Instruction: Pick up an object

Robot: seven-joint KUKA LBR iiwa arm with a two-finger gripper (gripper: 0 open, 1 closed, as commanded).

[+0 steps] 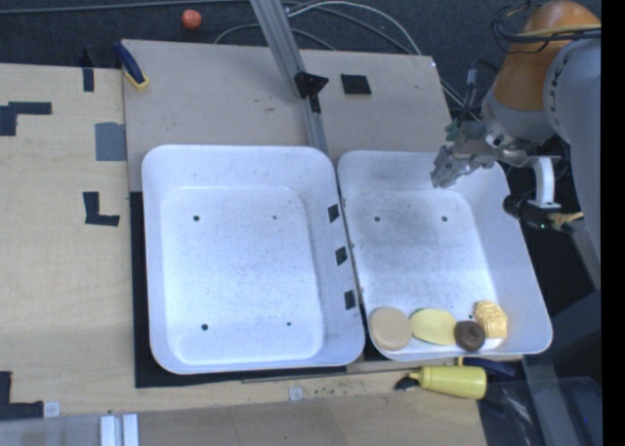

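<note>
You're looking down on the bench (225,107) with the two white bins side by side. The arm (547,63) is reaching in from the right, grey with its orange band showing up top, and the gripper (447,173) is hanging over the far right corner of the right bin (410,239). The jaws are pointing down toward the bin's floor, but they're small and dark against it — I can't tell you whether they're spread or closed, and nothing is visibly sitting between them.

Your objects are all crowding the near edge of the right bin, well apart from the gripper. From left to right: a tan round disc (390,328), a pale yellow oval piece (433,326) touching it, a small dark brown round thing (470,336) overlapping the oval's right end, and a yellow knobbly piece (490,318) that looks like corn, just beside the dark one in the corner.

The left bin (234,259) is lying alongside, its rim meeting the right bin's. Outside the bins, a yellow bottle-like object (451,381) is lying on its side just in front of the right bin — and a small red ball (191,18) is sitting on the dark floor beyond the bench. A metal pole (283,44) is slanting up from between the bins.
</note>
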